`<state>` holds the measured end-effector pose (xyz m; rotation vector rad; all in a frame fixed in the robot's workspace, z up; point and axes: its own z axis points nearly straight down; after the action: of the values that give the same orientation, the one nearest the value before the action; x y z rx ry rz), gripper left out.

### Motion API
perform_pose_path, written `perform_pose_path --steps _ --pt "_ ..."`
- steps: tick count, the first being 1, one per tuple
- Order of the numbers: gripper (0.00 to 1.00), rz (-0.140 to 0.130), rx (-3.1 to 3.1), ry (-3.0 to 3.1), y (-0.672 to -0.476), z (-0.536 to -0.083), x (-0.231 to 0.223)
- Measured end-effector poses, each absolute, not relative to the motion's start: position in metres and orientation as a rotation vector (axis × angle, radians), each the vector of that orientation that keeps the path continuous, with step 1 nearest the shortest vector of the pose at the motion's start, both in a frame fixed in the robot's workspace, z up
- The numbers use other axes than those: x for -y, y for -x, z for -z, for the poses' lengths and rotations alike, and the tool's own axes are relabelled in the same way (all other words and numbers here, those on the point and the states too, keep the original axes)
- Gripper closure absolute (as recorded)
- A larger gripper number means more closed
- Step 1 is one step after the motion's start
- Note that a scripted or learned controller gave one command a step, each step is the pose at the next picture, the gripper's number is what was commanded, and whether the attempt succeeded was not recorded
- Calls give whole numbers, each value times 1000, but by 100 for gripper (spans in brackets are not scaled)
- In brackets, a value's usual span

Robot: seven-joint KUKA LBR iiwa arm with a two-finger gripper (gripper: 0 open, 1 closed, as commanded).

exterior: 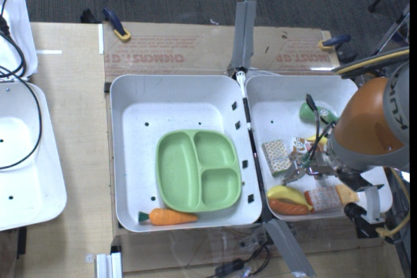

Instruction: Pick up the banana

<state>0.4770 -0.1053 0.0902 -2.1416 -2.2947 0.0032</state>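
Banana (pixel 285 193): lies near the front wall of the right bin (pixel 260 140), towards its left front corner, long axis roughly left-right. A red-orange piece (pixel 288 207) lies touching its front edge, closer still to the bin wall.

Claw (pixel 301 169): just behind and slightly right of the banana, above the bin floor, apart from the fruit. Nothing shows between its fingers. Cannot tell whether they are apart or together; the metal tip is small and mixed in with the clutter around it.

Arm (pixel 368 124): grey, with orange band, comes in from the right of the banana and covers the right part of the bin.

Other contents, taken from the banana: a patterned packet (pixel 276 155) behind it, beside the claw on the left. A pale flat packet (pixel 324 197) just to its right, partly under the arm. A green item (pixel 311 112) far behind, near the rear of the bin, with a dark stalk-like part above it.

Left of the banana, past the divider: the left bin (pixel 130 140) holding a green three-section plate (pixel 199 170) in the middle. A carrot (pixel 171 217) lies at that bin's front wall, in front of the plate, green end pointing left.
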Motion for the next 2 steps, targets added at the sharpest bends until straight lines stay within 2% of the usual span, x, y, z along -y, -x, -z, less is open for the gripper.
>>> perform_pose_path --steps 1,2 --pt "0 -3 2418 2002 -477 -90 96" --pt "0 -1 2678 1643 -478 -105 129"
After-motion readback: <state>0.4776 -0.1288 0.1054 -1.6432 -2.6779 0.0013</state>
